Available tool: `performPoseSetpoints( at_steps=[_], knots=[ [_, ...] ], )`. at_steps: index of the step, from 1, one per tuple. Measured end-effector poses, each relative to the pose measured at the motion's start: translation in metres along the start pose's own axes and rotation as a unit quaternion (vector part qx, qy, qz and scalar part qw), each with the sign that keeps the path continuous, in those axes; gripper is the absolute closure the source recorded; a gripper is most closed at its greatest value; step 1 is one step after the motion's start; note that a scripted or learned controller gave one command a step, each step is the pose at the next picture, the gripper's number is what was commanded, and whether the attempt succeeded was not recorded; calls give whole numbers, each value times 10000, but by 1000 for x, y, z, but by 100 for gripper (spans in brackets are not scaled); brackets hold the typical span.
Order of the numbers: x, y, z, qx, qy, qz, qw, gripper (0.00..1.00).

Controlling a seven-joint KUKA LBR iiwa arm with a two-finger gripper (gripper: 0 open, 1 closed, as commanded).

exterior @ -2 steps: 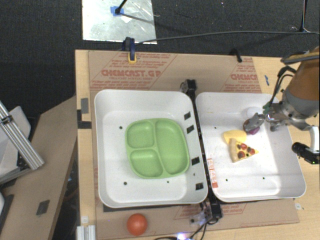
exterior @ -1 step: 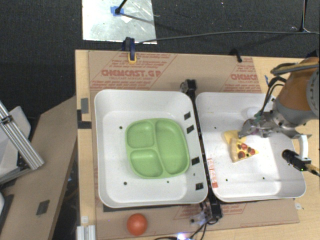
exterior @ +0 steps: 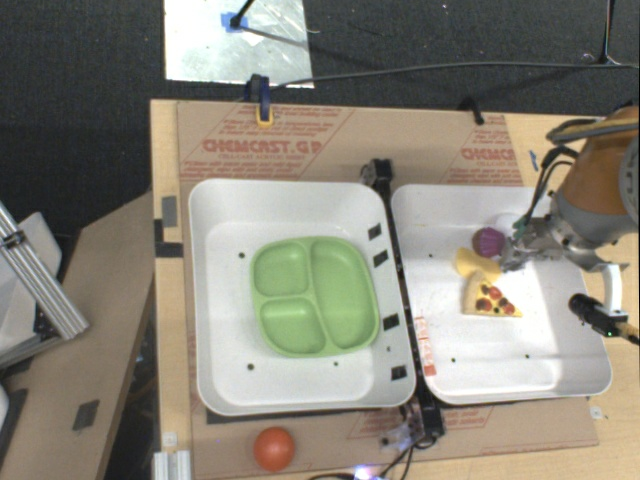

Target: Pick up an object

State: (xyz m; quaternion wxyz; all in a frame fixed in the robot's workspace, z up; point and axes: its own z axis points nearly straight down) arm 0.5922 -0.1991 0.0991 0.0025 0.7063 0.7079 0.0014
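Purple ball [exterior: 489, 240] sitting at the right bin's [exterior: 520, 378] twelve o'clock — yellow piece [exterior: 470, 262] touching at its seven, pizza slice [exterior: 488, 299] beyond. Gripper [exterior: 515, 253] hovering at its four (grip state unreadable). Risk: crowding neighbours causing a nudge — ball rolling off.

At the right of the frame, the tool [exterior: 512, 256] is too small and blurred to read; the arm [exterior: 600, 183] runs off the right edge.

Bench [exterior: 330, 133] bears two white bins [exterior: 225, 268], orange ball [exterior: 273, 448]
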Motion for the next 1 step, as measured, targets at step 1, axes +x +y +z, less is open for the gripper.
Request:
performPoseSetpoints(
  at_steps=[1],
  knots=[
    [0,8,-62,-2,-3,-10,10000,100]
  ],
)
